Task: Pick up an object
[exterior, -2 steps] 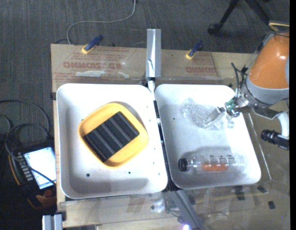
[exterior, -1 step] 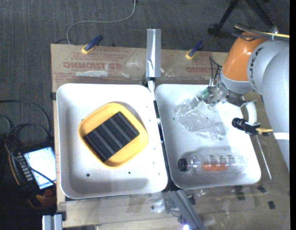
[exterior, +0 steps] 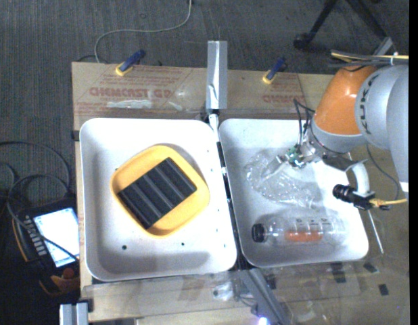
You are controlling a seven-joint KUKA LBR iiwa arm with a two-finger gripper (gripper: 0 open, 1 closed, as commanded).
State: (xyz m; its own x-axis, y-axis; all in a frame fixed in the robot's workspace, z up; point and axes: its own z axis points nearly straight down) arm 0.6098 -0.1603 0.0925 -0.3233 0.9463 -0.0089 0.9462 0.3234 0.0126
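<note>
Arm, marked "KUKA": gripper (exterior: 298, 156) over crumpled clear plastic wrap (exterior: 282, 180); finger state cannot be told. Clear plastic bottle (exterior: 300, 231) below. Cardboard (exterior: 138, 93) printed "CHEMCAST".

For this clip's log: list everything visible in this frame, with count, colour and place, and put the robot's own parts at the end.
Shallow white bins: 2, white, side by side on the bench.
Yellow plastic tray with black ribbed insert: 1, yellow and black, middle of the left bin, turned at an angle.
Crumpled clear plastic bag: 1, transparent, upper middle of the right bin.
Clear plastic bottle with dark cap: 1, transparent with an orange band, lying on its side along the near wall of the right bin.
Blue-and-yellow clamps: 2, on the far edge of the cardboard sheet.
Robot arm: 1, grey with orange band, over the right bin's far right.
Gripper: 1, at the bag's upper edge.
</note>
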